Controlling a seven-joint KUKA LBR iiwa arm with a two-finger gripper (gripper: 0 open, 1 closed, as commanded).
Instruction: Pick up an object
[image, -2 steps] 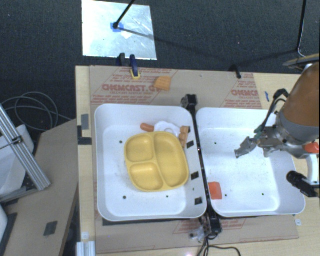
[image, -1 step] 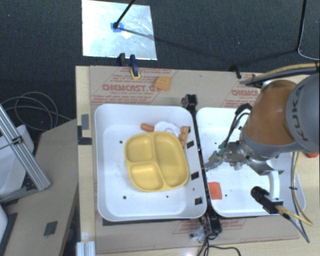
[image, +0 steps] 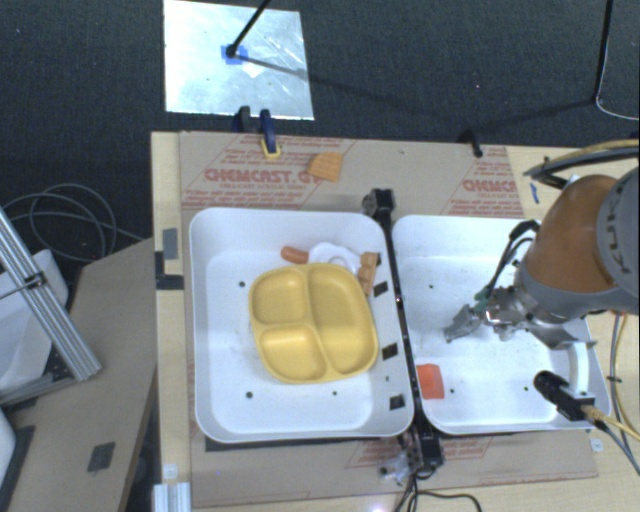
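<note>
The arm (image: 570, 240) comes in from the right and reaches over the right bin (image: 460, 250). Its pincer (image: 462, 326) is low above the white floor of this bin, about in the middle of it and pointing to the left. I cannot tell if the pincer is apart or together, and I see no object in it.

The nearest loose object is an orange-red block (image: 429, 380). It lies on the floor of the right bin, close to the left wall in the near left corner. It is below and a little to the left of the pincer in the view, and it does not touch it.

The left bin (image: 225, 300) holds a yellow divided plate (image: 312, 323) with three compartments, which lies flat in the middle. Behind the plate there is a small orange sausage-shaped piece (image: 295, 255), and just beside it a white object (image: 332, 254) that is partly hidden by the plate's edge. A small tan piece (image: 369, 267) lies near the right wall of this bin.

Both bins stand side by side on a cardboard sheet (image: 430, 170) with red print, which covers the counter (image: 166, 180). A flat tan piece (image: 325, 165) lies on the cardboard behind the left bin. A blue and yellow clamp (image: 268, 133) sits at the far edge of the cardboard.
</note>
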